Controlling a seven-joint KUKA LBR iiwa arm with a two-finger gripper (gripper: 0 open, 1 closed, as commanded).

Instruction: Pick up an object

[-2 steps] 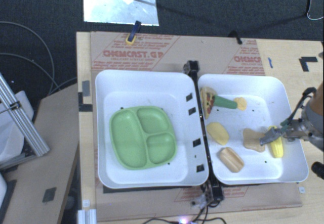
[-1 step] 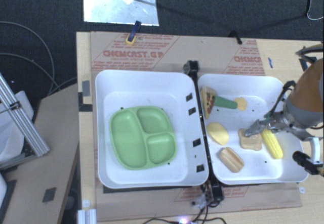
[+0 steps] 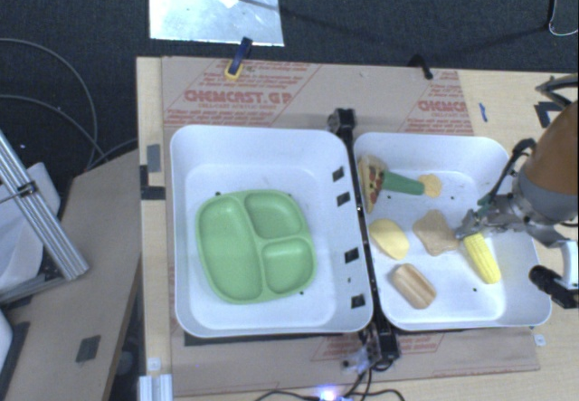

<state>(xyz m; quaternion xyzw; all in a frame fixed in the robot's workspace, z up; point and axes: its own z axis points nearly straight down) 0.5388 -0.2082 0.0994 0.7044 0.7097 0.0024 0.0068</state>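
The right bin [image 3: 517, 304] holds several toy foods. A yellow corn cob [image 3: 482, 260] lies at its right side, and a tan bread-like piece [image 3: 433, 233] sits just left of it. My gripper [image 3: 469, 227] comes in from the right and hangs low over the gap between the corn's upper end and the tan piece. Nothing is visibly lifted. Also in this bin are a yellow lemon-shaped piece [image 3: 389, 238], a hot dog bun [image 3: 412, 286], a pizza slice [image 3: 371, 178], a green stick-shaped piece [image 3: 404, 183] and a small yellow piece [image 3: 431, 184].
The left bin [image 3: 181, 209] holds a green divided plate [image 3: 256, 245]. A black divider with clips [image 3: 355, 209] runs between the bins. Cardboard [image 3: 298, 91] lies under both bins. A metal frame [image 3: 36, 218] stands at far left.
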